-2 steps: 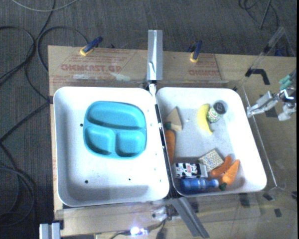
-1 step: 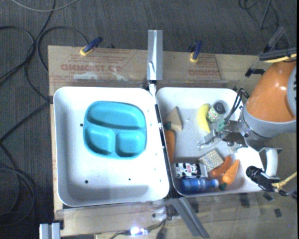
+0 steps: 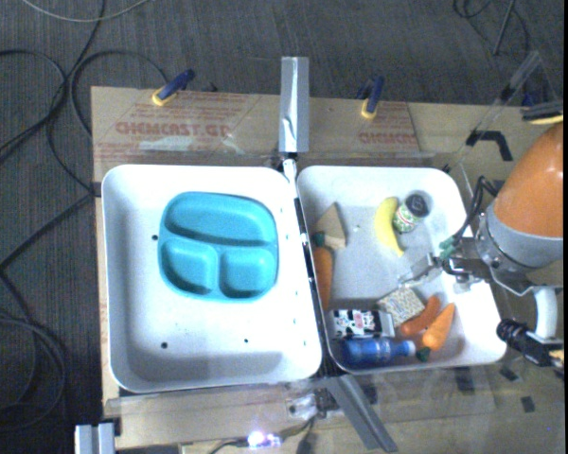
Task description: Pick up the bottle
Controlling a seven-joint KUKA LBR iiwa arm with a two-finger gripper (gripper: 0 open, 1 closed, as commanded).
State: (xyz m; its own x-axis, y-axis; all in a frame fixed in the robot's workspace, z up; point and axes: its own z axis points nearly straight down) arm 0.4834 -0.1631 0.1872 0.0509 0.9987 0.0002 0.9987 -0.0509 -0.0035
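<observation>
While the hand (image 3: pixel 426 270) hovers mid-bin, grip state unclear, blue bottle (image 3: pixel 377 351) lies apart, by the near wall.

Table (image 3: pixel 114 130): brown board top with faint red lettering. Resting on it, two shallow white bins touching side by side: left bin (image 3: pixel 123 282), right bin (image 3: pixel 445 183). Blue-and-yellow clamps (image 3: pixel 173 87) grip the far edge. A grey metal bar (image 3: pixel 293 112) lies at the far middle.

Two white bins (image 3: pixel 123 348) — the left holds a turquoise tray (image 3: pixel 220 245). In the right: a blue bottle (image 3: pixel 377 351), orange carrots (image 3: pixel 435 324), a yellow banana (image 3: pixel 389 225) — and the arm's orange band (image 3: pixel 540 183).
</observation>
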